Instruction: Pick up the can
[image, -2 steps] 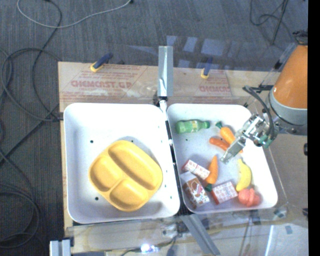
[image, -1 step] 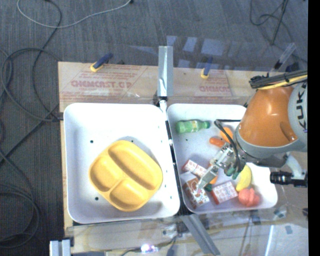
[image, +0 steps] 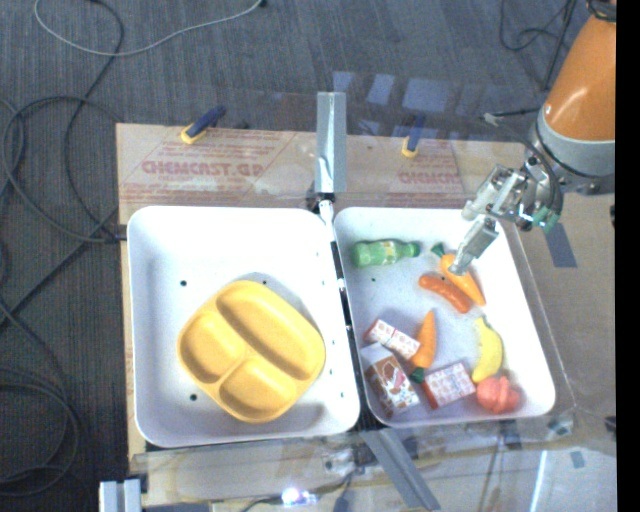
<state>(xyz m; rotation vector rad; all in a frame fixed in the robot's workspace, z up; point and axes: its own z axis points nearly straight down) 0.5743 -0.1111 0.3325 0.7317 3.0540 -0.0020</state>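
Over right bin (image: 537, 318), at the back, gripper (image: 459, 265) hovers by orange veg (image: 452, 290); claw state: cannot tell. Can (image: 448, 384), my guess red-white one at front, well apart. Approach step. Next: shift frontward, descend square over can.

I see smooth, glossy white plastic bins (image: 150, 330); yellow tray (image: 252, 348) glossy plastic, frame centre-left. Tabletop (image: 230, 175) looks matt cardboard-brown. Floor (image: 120, 60), upper left, rough grey carpet.
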